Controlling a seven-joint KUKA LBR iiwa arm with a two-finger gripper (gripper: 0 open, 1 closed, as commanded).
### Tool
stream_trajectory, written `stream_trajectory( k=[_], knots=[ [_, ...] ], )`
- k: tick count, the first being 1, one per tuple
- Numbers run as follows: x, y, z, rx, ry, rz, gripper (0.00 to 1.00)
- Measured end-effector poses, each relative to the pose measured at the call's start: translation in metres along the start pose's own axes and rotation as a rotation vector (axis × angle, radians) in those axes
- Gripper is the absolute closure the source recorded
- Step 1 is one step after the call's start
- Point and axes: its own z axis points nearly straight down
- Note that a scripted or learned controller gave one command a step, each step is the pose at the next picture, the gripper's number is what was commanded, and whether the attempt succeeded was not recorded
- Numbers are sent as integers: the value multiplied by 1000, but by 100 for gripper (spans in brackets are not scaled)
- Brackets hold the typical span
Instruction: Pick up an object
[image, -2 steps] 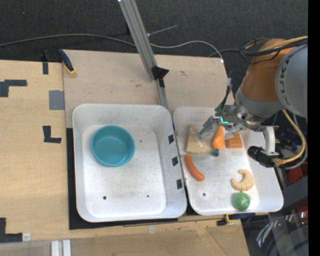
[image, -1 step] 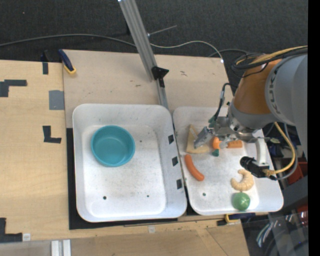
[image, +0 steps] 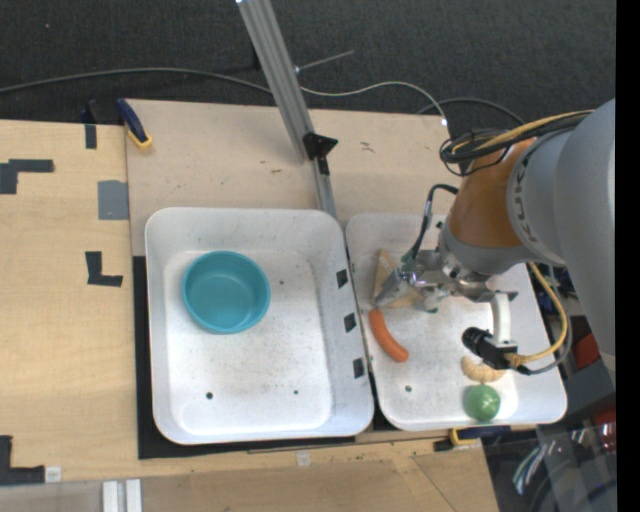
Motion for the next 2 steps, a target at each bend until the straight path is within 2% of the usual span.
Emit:
stream_trajectory(
  k=[1, 2],
  knots=[
    [0, 0, 24, -6, -2, 0, 0],
    [1, 0, 13, -6, 0, -1, 100]
  ],
)
